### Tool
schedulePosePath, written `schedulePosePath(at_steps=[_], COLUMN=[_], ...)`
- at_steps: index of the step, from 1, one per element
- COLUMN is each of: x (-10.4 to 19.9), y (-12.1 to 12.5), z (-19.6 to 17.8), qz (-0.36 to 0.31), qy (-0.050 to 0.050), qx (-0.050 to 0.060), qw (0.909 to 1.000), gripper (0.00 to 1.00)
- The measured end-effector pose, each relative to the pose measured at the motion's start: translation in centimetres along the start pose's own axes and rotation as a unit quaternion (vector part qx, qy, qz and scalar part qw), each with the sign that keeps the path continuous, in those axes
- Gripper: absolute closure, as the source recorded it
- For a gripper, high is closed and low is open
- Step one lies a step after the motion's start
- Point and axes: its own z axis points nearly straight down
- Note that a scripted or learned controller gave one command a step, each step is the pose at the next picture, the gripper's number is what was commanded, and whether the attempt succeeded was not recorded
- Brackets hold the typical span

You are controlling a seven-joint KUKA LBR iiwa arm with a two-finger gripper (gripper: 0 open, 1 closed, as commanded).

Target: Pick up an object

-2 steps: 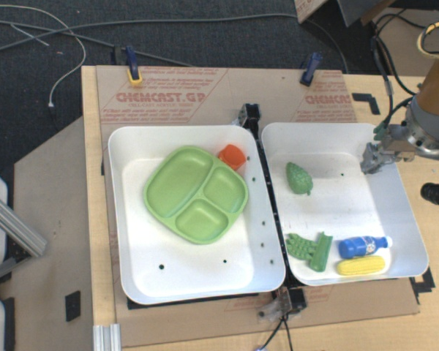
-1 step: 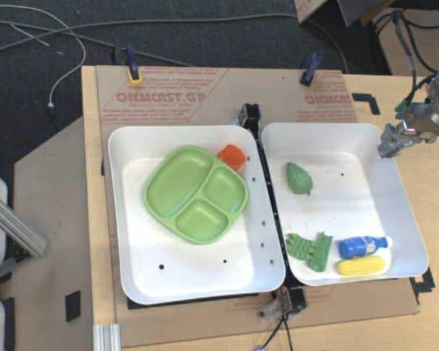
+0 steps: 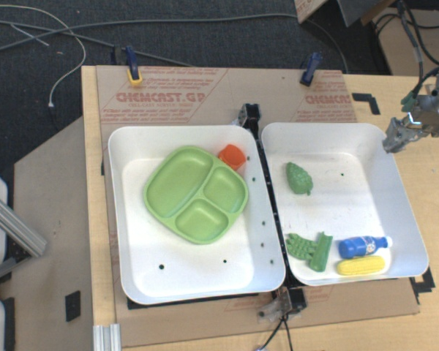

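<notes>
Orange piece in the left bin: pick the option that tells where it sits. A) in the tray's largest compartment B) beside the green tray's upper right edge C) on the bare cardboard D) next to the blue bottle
B: the orange piece rests on the left bin floor against the green tray, at its upper right edge, outside its compartments.

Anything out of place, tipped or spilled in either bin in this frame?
Nothing stands out. The green tray lies flat in the left bin with an orange piece at its edge; the toys sit apart in the right bin. No spills or damage.
</notes>
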Motion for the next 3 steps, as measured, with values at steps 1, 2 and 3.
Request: schedulePosePath(at_steps=[1, 2, 3], x=[5.7, 11.4, 16.8], y=[0.6, 1.3, 0.4], z=[-0.3, -0.4, 0.8], qz=[-0.003, -0.003, -0.002], qy=[0.002, 0.002, 0.002], qx=[0.002, 0.002, 0.003], qw=[1.0000, 1.0000, 1.0000], gripper=[1.00, 1.00, 1.00])
